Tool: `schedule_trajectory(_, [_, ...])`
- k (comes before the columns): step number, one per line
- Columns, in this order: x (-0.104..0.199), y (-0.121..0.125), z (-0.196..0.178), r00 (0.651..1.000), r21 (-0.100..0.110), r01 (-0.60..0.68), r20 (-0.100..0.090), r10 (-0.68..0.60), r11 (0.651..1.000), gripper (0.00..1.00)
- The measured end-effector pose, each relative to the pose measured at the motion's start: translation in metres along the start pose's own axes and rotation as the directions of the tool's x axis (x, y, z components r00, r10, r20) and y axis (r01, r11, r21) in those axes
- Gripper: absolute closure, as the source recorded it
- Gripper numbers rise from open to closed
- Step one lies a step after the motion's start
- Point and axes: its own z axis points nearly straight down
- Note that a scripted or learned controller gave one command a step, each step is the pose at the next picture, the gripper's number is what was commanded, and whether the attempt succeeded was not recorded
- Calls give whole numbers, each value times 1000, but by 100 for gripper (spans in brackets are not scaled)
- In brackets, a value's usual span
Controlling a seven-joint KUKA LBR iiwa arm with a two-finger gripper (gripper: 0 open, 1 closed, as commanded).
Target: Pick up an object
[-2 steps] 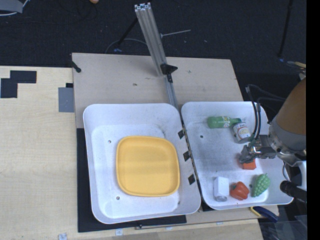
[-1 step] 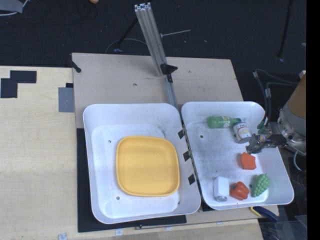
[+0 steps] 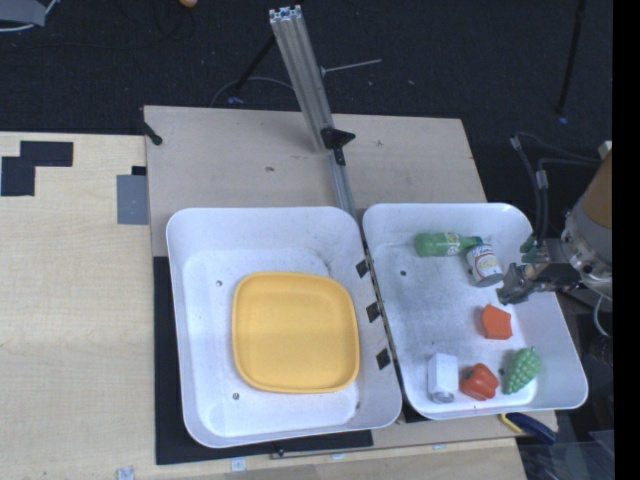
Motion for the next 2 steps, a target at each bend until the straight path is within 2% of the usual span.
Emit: schedule_trajectory(2, [92, 27, 14, 1000, 1, 3, -1, -3, 1000, 100])
